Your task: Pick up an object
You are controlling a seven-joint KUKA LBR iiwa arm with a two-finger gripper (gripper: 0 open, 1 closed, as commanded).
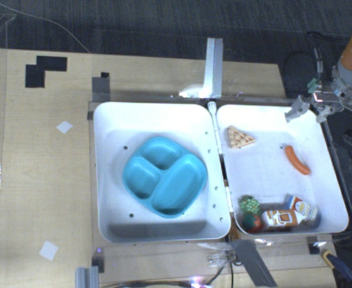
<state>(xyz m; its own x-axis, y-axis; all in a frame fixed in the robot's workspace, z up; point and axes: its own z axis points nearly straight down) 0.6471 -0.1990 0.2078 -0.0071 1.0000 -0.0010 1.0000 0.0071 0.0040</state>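
Gripper (307,108) poised at the far right corner of the right bin (265,125), fingers apart and empty. The toy sausage (297,160) lies alone mid-bin: probably light, smooth, rigid plastic, best pinched across its narrow middle.

Pale wood bench (38,179) w/ black tape patches (44,69), dark carpet floor (134,11) beyond, thin cable (56,24)
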